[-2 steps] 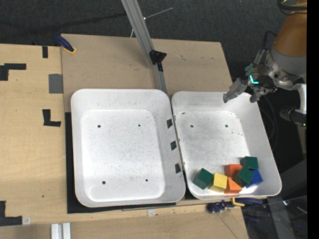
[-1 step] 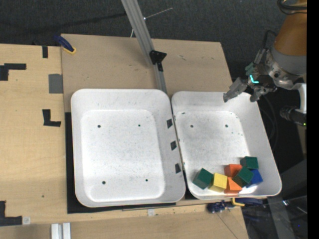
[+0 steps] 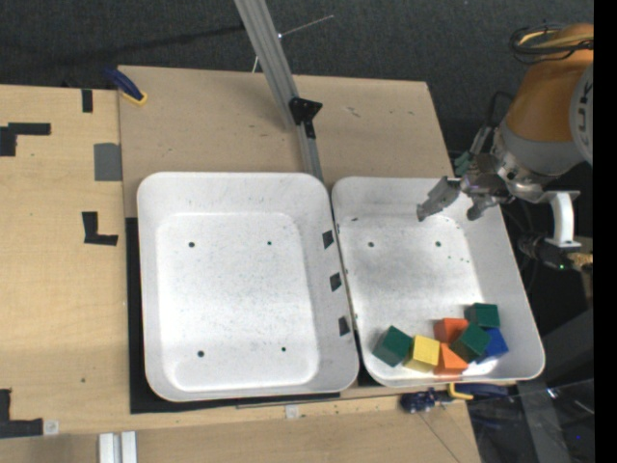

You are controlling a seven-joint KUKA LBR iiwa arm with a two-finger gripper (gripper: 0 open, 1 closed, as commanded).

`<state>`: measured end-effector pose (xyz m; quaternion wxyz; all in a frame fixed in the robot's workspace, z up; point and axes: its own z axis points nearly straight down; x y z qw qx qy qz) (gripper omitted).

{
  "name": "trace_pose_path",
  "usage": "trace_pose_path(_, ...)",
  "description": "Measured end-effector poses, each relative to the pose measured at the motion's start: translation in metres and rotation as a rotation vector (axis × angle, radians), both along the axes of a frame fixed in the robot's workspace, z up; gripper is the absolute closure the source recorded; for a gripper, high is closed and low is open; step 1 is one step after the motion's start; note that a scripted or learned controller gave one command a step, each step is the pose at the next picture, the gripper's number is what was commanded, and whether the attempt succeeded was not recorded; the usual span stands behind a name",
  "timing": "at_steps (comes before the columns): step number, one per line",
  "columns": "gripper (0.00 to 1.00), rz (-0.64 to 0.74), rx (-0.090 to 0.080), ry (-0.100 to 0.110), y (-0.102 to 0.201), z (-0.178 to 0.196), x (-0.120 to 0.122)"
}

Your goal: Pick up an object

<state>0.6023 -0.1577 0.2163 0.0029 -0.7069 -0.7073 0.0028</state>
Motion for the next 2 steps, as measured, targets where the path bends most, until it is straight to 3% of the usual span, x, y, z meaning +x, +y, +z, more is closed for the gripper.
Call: trace_pose_path(2,0.00,0.001,0.000,0.000,-0.001,-0.120,-0.003)
